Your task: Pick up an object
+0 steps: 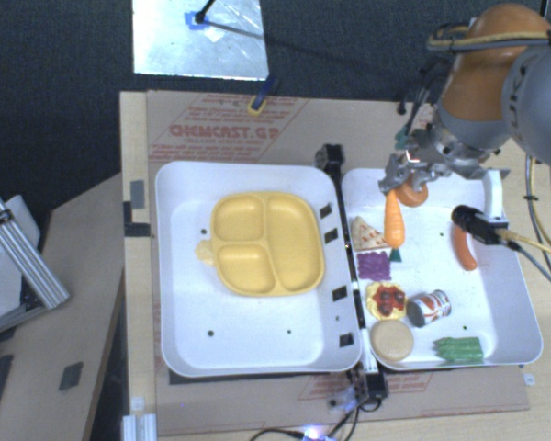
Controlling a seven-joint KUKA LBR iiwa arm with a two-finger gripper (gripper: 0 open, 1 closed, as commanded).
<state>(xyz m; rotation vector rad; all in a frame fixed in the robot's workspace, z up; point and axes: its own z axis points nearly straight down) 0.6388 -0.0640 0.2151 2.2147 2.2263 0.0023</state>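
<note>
Orange tapered carrot (394, 221) beside purple ridged square (375, 265), round tan bun (392, 340).

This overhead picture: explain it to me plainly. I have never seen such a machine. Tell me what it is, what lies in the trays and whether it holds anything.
One camera, fixed above a bench, looks down at a slant. The grey and orange shape at upper right is a robot arm; its gripper hangs over the far end of the right bin.

The left bin holds a yellow divided plate. The right bin holds toy food: a carrot, a sandwich wedge, a purple piece, a small pizza, a can, a tan disc, a green piece and a sausage.

An orange item sits right under the gripper; I cannot tell if it is gripped.
</note>
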